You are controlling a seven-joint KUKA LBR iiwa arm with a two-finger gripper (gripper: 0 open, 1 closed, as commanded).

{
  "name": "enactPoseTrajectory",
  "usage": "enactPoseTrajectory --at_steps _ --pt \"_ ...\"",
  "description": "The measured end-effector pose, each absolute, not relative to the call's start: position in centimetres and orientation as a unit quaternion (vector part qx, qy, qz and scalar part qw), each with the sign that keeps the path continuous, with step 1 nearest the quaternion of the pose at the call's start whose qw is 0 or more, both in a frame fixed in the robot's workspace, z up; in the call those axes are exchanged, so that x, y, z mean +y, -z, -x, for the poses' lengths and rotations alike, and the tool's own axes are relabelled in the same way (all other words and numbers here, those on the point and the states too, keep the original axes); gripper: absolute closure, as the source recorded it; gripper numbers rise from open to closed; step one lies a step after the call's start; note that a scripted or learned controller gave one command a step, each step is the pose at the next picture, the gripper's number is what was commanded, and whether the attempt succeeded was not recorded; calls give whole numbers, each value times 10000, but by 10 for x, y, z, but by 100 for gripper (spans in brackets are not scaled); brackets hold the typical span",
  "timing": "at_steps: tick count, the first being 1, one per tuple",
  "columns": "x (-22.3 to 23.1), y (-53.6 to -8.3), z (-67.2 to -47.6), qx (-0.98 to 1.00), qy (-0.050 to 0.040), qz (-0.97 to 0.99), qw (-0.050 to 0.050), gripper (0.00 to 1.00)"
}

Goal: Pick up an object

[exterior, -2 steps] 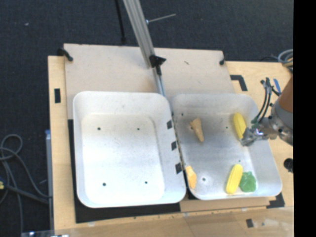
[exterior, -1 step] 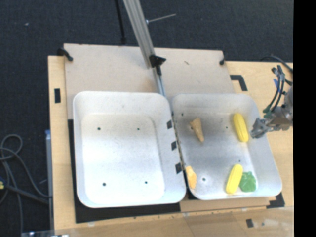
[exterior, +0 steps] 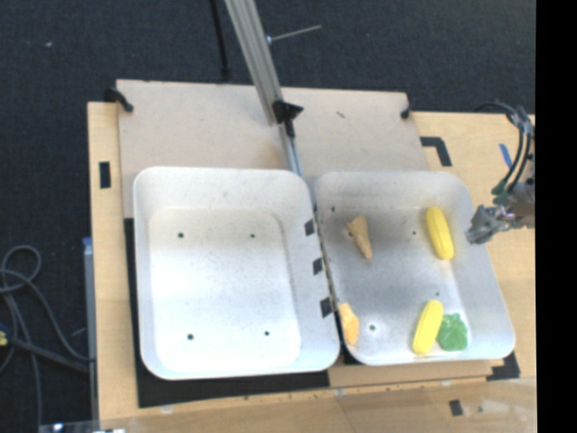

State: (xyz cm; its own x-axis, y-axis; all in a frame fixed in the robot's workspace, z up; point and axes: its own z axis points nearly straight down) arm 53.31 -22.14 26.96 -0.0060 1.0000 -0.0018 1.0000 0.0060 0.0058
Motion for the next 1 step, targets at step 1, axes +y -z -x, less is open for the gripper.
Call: enactPoseTrajectory --at_steps 1 --pt "-172 -259 -537 7091 -3 -7051 14 100"
